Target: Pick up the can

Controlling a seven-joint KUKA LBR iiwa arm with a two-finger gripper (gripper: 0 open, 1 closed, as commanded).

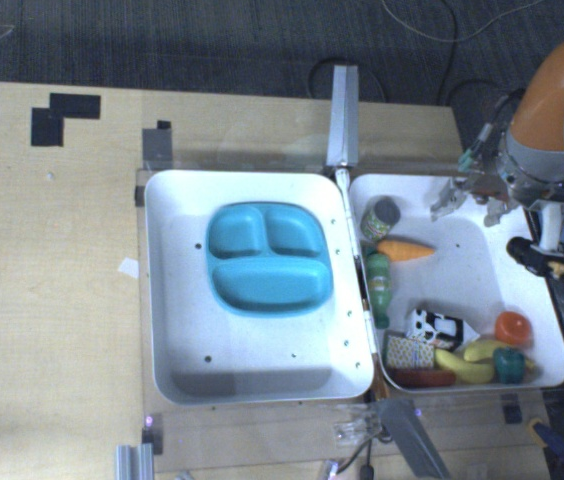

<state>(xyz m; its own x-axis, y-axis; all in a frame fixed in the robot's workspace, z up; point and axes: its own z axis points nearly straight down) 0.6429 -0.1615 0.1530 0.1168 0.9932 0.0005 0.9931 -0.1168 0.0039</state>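
Observation:
The can (pixel 379 218) stands in the far left corner of the right bin (pixel 482 268), its grey lid facing up and a green label on its side. An orange carrot (pixel 405 251) lies just in front of it. My gripper (pixel 469 206) hangs over the far edge of the right bin, to the right of the can and apart from it. Its two fingers (pixel 446 202) are spread open, with only the white bin floor between them.
The left bin (pixel 172 288) holds a blue divided plate (pixel 268 258). In the right bin, a green bottle (pixel 378 288) lies along the left wall. A black-and-white toy (pixel 434 326), a banana (pixel 467 361), a small box (pixel 408 351) and an orange-red fruit (pixel 512 328) crowd the front.

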